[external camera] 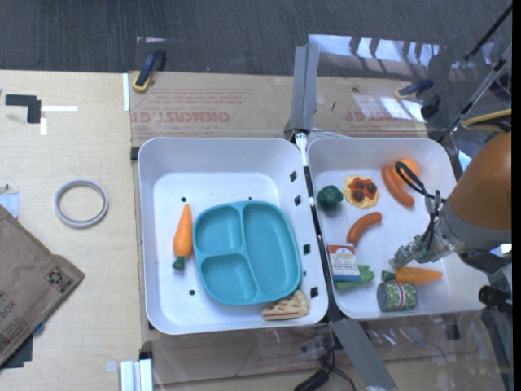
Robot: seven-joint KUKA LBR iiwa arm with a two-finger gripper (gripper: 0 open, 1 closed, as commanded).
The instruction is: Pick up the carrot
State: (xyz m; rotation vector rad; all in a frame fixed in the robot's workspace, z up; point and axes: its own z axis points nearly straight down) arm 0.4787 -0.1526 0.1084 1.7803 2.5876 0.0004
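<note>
Two carrots are in view. One orange carrot [182, 231] with a green top lies upright along the left bin's left side, beside the teal divided plate [244, 251]. A second carrot [418, 274] lies flat near the front right of the right bin [456, 304], just above a green can [397, 296]. My gripper [411, 255] hangs low over the right bin, directly behind this second carrot and very close to it. The carrot looks to be resting on the bin floor.
The right bin also holds broccoli [330, 196], a small pizza [361, 191], a sausage [364, 226], a hot dog [401, 182] and a small carton [343, 261]. A waffle piece [285, 306] lies at the plate's front edge. A tape ring [81, 203] sits on the bench at left.
</note>
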